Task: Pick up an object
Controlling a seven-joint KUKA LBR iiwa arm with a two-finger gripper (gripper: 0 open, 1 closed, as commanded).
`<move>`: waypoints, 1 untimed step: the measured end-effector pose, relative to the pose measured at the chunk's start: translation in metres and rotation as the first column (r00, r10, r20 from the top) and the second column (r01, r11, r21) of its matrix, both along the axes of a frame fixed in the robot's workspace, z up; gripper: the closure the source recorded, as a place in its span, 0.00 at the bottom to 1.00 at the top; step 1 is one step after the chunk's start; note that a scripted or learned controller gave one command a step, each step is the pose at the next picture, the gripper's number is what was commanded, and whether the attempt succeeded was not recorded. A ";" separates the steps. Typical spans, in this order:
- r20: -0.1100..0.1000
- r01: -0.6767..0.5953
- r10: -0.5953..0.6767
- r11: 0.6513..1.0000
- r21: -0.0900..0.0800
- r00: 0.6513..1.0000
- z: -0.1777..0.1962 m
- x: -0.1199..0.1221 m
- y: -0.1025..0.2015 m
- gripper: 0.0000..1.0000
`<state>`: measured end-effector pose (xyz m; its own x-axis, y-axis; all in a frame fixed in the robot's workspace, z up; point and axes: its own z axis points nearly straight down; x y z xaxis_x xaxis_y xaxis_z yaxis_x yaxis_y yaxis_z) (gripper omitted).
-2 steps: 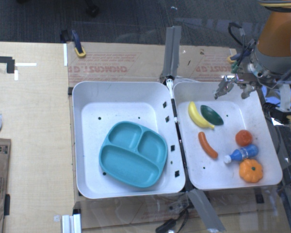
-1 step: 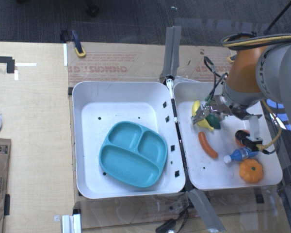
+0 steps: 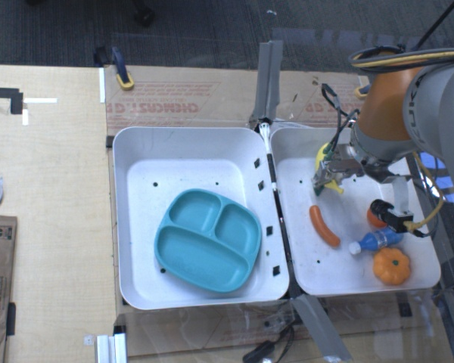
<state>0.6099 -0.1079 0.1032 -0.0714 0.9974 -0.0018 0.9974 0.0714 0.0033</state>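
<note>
My gripper [image 3: 328,180] hangs over the upper left part of the right bin [image 3: 303,274], at the end of the grey arm with its orange band. A small yellow object [image 3: 322,156] shows in bits right against the gripper, mostly hidden by it. Just below the gripper an orange-red sausage [image 3: 324,225] lies on the bin floor. Further right are a blue bottle with a white cap [image 3: 374,241], an orange pumpkin [image 3: 392,266] and a small red-orange object [image 3: 376,215] partly behind a black piece.
The left bin [image 3: 136,157] holds a teal divided plate [image 3: 208,239]. A grey post [image 3: 269,82] rises behind the wall between the two bins. Cables run along the arm at the right bin's right side.
</note>
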 end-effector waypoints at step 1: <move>-0.004 0.039 -0.039 0.999 0.000 0.999 0.127 0.025 0.023 1.00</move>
